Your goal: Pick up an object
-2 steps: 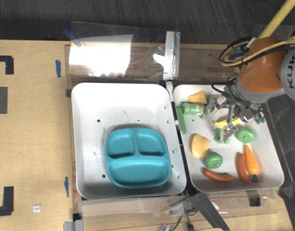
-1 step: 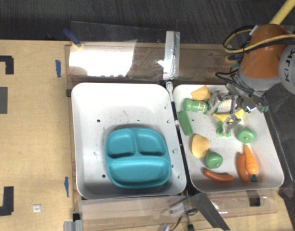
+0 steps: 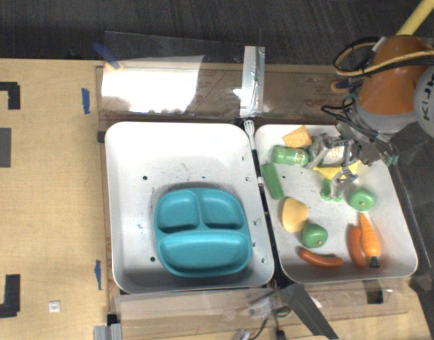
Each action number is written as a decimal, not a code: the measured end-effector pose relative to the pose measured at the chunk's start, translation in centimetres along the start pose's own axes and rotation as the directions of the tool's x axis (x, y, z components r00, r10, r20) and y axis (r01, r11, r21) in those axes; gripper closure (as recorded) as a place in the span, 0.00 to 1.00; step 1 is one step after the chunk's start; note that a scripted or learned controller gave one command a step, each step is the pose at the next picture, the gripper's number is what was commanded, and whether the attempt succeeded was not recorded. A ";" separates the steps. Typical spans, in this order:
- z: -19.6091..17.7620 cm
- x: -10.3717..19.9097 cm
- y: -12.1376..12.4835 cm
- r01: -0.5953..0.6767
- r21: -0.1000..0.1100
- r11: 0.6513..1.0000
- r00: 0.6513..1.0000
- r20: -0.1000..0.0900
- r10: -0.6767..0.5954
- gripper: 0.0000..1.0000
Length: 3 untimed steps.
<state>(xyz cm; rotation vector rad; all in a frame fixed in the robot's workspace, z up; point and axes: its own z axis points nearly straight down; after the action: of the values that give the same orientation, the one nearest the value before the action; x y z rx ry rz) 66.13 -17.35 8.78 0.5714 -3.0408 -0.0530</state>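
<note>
The right bin (image 3: 405, 222) holds several toy foods. At its back lie a yellow wedge (image 3: 298, 137) and a green can (image 3: 289, 155), and a green stick (image 3: 273, 181) lies along the left wall. Further forward are a yellow pear shape (image 3: 293, 213), a green ball (image 3: 315, 234), a red sausage (image 3: 320, 258) and an orange carrot (image 3: 371, 238). My gripper (image 3: 340, 181) hangs low over the bin's back middle. It is above a yellow piece (image 3: 329, 171) and a small green piece (image 3: 331, 194), with a green round fruit (image 3: 362, 200) just to its right. Nothing is seen lifted.
The left bin (image 3: 125, 190) holds a teal divided plate (image 3: 201, 231). A ridge (image 3: 262, 190) separates the two bins. A clear panel (image 3: 174, 83) and a metal post (image 3: 253, 80) stand behind them. The arm's orange band (image 3: 394, 76) and its cables hang over the back right corner.
</note>
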 end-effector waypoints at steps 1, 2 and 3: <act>-0.1 6.3 5.6 0.028 0.050 0.998 0.998 0.052 -0.031 0.00; -0.4 3.1 1.0 0.150 0.059 0.987 0.987 0.048 -0.153 0.00; -1.9 2.9 1.0 0.148 0.066 0.987 0.987 0.056 -0.152 1.00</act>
<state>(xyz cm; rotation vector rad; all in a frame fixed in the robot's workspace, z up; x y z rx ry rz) 63.17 -17.53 10.80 0.8178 -3.0613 0.0177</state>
